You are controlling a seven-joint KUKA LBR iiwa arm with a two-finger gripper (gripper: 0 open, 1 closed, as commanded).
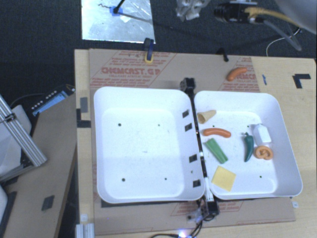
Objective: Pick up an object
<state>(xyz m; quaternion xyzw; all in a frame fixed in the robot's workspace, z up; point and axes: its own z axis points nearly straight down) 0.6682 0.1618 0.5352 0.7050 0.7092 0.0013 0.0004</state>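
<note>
Pincer (194, 6) hovers high at the top of the frame, well clear of the worktop (124, 68) — whether it's apart or together, I cannot tell. The pickings lie in the right bin (285, 133): sausage (217, 132), green block (216, 150), yellow square (224, 178), chili pepper (248, 147), orange ring (263, 153). Risk — pepper, ring and white block (260, 133) crowd together; a descent there could nudge neighbours or close on nothing.
</note>
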